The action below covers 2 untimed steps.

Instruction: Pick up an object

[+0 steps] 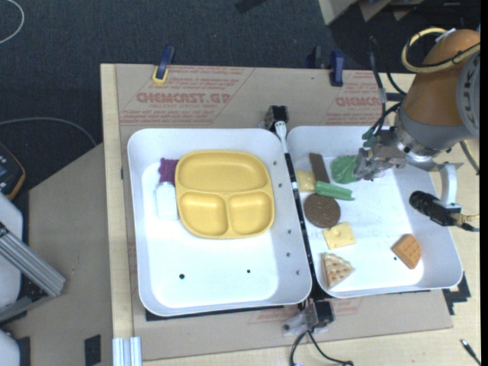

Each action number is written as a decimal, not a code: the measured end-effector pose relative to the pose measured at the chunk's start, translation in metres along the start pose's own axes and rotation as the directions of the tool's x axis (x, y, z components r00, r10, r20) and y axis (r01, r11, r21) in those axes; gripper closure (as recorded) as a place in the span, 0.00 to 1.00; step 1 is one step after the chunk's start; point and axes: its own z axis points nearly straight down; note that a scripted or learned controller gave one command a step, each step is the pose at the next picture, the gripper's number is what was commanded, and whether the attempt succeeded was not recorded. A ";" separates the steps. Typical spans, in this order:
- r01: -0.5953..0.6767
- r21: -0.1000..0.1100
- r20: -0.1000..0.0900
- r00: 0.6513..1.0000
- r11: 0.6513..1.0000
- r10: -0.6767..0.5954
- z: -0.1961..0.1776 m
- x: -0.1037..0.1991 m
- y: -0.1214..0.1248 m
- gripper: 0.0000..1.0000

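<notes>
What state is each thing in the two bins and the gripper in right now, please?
gripper: low in the right bin, at the green item.
green item: lying beside the gripper; grasp unclear.
yellow tray: flat in the left bin, right way up.
brown disc: lying flat.
cheese cube: lying loose.
pizza slice: lying flat near the front wall.
waffle piece: lying apart.

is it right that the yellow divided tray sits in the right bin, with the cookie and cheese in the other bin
Not quite. The camera view shows the yellow divided tray in the left bin, not the right one. The rest holds: the cookie and the cheese lie in the other bin, the right bin.
</notes>
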 end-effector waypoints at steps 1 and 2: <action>0.001 0.000 0.000 1.000 1.000 -0.001 -0.054 0.000 0.002 1.00; 0.006 0.007 -0.005 1.000 1.000 -0.006 -0.046 0.052 0.011 1.00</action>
